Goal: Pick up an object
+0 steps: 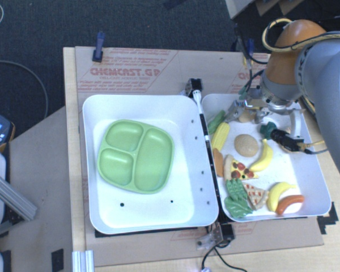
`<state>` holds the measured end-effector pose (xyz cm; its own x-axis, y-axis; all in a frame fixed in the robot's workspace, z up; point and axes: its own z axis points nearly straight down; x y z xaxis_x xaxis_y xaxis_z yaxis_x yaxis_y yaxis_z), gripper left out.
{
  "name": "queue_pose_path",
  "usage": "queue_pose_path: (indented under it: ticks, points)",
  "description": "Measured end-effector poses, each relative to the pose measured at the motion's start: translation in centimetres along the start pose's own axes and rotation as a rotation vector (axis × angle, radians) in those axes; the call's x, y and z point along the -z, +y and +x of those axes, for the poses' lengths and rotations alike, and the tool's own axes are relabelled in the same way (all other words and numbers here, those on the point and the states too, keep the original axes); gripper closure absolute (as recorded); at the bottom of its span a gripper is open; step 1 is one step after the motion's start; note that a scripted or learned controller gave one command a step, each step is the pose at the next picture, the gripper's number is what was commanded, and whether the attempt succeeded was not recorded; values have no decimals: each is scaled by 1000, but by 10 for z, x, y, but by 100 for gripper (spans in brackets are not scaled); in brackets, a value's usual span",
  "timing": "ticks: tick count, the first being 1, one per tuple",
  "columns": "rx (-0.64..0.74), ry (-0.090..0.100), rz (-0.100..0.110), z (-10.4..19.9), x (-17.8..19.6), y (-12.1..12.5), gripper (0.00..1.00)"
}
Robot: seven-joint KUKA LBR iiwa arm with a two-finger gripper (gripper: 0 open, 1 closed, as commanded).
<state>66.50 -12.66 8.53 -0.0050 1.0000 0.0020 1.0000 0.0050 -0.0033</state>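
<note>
My gripper [252, 111] hangs low over the far end of the right bin [314, 174], beneath the orange band of the arm [289, 44]. The bin holds several toy foods. A yellow corn cob [221, 135] and a green pod [216, 121] lie just left of the gripper, and a brown round bun [247, 145] lies just in front of it. A dark green piece [268, 130] sits close to its right side. Nothing shows held in the gripper.
Nearer in the right bin lie a banana [263, 157], an orange stick [217, 162], two pizza slices [255, 195], lettuce [236, 198], a second banana [279, 191] and a red sausage [289, 204]. The left bin [96, 118] holds a green divided plate [136, 154].
</note>
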Motion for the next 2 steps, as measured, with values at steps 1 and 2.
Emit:
queue_pose_path:
  ticks: [1, 2]
  points:
    - [-9, -1, 4, -22, -1, -74, 0]
    - [-8, 0, 1, -20, -1, -121, 0]
